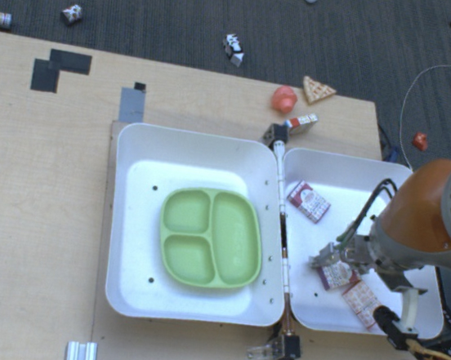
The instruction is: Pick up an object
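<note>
White plastic bins sit side by side on the wooden worktop [34,191]. The left bin [132,229] holds a green divided plate [210,238]. In the right bin [302,296] the end effector [335,262] is low over a small red-and-white packet [336,276]; whether it is clenched cannot be told. Another packet [308,201] lies near the bin's far side, a third [361,301] just beside the arm [422,217].

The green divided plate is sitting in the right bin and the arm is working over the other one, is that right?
Not quite. The camera view shows the green divided plate in the left bin; the gripper is over the right bin, among small packets.
</note>
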